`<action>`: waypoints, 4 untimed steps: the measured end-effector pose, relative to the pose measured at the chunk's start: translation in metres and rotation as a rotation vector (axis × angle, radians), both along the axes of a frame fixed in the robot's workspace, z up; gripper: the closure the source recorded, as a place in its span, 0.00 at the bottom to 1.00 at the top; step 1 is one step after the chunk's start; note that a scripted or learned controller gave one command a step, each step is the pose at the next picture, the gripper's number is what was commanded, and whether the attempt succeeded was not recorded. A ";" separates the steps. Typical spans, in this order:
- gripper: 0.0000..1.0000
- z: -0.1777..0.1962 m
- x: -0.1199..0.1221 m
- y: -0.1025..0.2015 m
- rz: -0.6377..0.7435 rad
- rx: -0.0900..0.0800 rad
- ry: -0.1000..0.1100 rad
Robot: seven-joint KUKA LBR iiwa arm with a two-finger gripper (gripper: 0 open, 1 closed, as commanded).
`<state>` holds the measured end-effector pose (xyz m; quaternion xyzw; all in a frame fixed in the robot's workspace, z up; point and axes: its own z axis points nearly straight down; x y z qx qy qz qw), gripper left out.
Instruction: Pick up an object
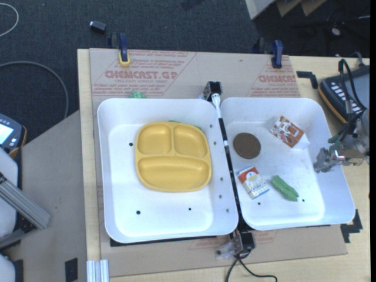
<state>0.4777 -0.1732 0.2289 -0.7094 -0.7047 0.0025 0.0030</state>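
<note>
The small green pickle-shaped toy (pixel 284 188) is lying low in the right white plastic bin (pixel 335 207), apparently light, smooth and slippery; gripping across its narrow middle is advisable. The gripper (pixel 324 159) is hovering nearby at the bin's right edge.

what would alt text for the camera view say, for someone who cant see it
Two shallow white bins sit side by side on a bench, seen from above: the left bin holds a yellow divided plate, the right bin holds a brown disc, two small red-and-white packets and a green piece. The arm's pincer hovers at the right bin's right edge.
</note>
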 end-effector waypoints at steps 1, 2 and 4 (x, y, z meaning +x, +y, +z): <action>1.00 -0.047 0.001 0.092 0.015 0.005 -0.001; 1.00 0.149 0.017 0.147 0.015 0.001 -0.029; 1.00 0.141 0.001 0.172 0.004 -0.001 -0.001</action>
